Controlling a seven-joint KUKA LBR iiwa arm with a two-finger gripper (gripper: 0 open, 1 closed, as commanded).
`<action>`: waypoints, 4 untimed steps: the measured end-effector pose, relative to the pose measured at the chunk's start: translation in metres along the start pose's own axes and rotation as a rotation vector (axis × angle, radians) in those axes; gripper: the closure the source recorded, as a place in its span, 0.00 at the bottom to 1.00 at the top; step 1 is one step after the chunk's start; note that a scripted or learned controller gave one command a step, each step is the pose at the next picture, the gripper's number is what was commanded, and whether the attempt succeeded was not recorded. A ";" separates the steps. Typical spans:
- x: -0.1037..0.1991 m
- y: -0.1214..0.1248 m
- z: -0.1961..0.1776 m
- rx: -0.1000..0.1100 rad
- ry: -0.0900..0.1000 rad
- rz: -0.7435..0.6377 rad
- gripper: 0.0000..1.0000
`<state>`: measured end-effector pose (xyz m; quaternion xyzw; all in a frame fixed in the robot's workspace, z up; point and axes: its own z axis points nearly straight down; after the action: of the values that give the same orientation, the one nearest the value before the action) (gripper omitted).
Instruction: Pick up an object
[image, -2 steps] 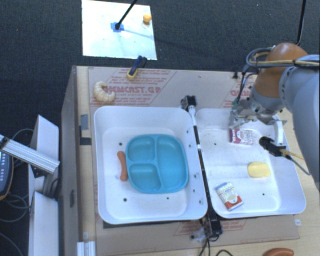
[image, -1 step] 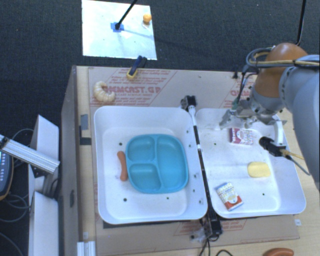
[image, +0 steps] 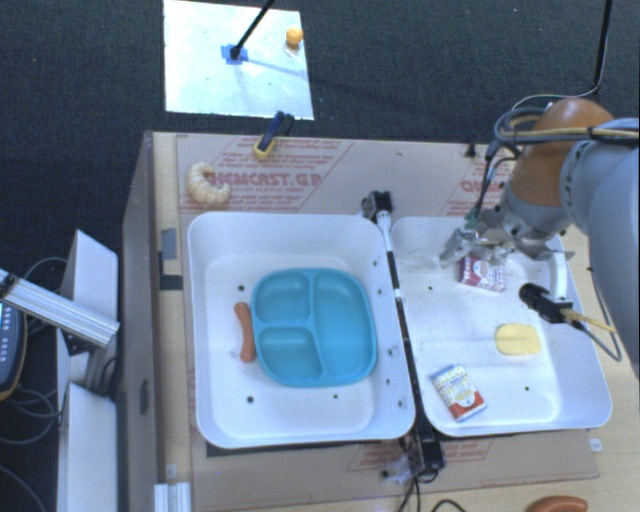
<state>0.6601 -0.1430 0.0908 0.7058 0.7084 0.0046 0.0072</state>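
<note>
Though of untellable grip, end effector (image: 481, 248) at red-white packet (image: 484, 273) in right bin (image: 585, 405); cardboard-topped bench (image: 330, 172), dark carpet (image: 80, 100).

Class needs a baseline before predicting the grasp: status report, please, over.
Gripper low at right bin's far side. Red-and-white packet just beneath it, hold unconfirmed. Yellow lump and small box lie apart, nothing blocking.

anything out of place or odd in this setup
A pale curled pastry-like thing lies on the bench outside the bins, beyond the left bin at its far corner. The sausage lies on that bin's floor beside the blue plate, not on it. Nothing looks spilled or broken.
</note>
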 end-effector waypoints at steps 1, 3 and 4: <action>-0.001 0.002 -0.013 -0.007 -0.002 -0.001 1.00; -0.001 0.003 -0.024 -0.010 -0.003 -0.002 1.00; -0.001 0.003 -0.024 -0.010 -0.003 -0.003 0.00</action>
<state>0.6629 -0.1441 0.1149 0.7048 0.7092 0.0069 0.0119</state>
